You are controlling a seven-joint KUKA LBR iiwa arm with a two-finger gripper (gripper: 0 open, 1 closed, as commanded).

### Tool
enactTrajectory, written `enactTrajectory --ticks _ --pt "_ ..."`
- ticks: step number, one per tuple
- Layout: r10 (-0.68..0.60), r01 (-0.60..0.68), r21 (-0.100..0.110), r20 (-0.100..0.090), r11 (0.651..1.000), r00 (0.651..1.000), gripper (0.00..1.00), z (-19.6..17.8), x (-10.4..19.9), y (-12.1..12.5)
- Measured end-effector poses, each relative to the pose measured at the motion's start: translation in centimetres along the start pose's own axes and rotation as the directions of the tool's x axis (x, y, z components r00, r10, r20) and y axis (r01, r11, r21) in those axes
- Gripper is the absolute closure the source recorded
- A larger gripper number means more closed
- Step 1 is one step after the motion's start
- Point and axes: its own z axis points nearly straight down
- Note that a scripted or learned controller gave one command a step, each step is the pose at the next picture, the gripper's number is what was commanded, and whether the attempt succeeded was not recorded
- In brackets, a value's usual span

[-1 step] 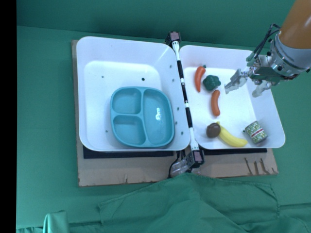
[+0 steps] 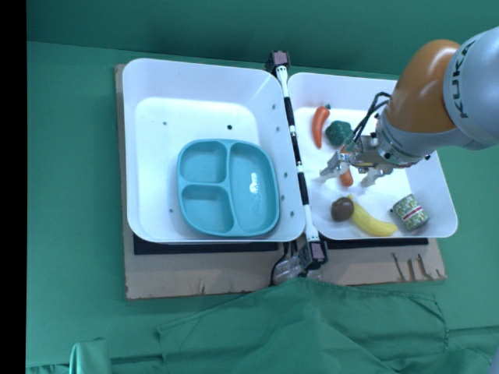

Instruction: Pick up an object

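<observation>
A green cloth covers the tabletop (image 2: pixel 70 209), and a brown cardboard sheet (image 2: pixel 156 279) lies under two shallow white bins. The left bin (image 2: pixel 156 84) holds a teal plastic plate (image 2: pixel 228 187) with three compartments, smooth and glossy, with rounded corners.

In the right bin (image 2: pixel 437 201), an orange toy carrot (image 2: pixel 319 125) with a green tip lies with its long axis running roughly up and down the view, green end toward the far rim. Just beside it sits a dark green toy broccoli (image 2: pixel 337 132). Nearer the front lie a round brown piece (image 2: pixel 341 208), touching a curved yellow toy banana (image 2: pixel 371 222) that runs slantwise toward the right, and a small tilted can (image 2: pixel 409 212) with a green label.

The gripper (image 2: pixel 355 171) hovers over the right bin with its fingers spread apart, astride a small orange object (image 2: pixel 345 177) whose shape is partly hidden.
</observation>
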Motion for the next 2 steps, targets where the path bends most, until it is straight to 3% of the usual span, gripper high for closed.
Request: enactTrajectory --ticks 1,2 --pt "0.004 -0.004 -0.004 0.002 1.000 1.000 1.00 -1.1 -0.1 0.2" --pt "0.000 0.000 0.004 0.000 1.000 1.000 1.00 -19.3 -1.3 -0.1"
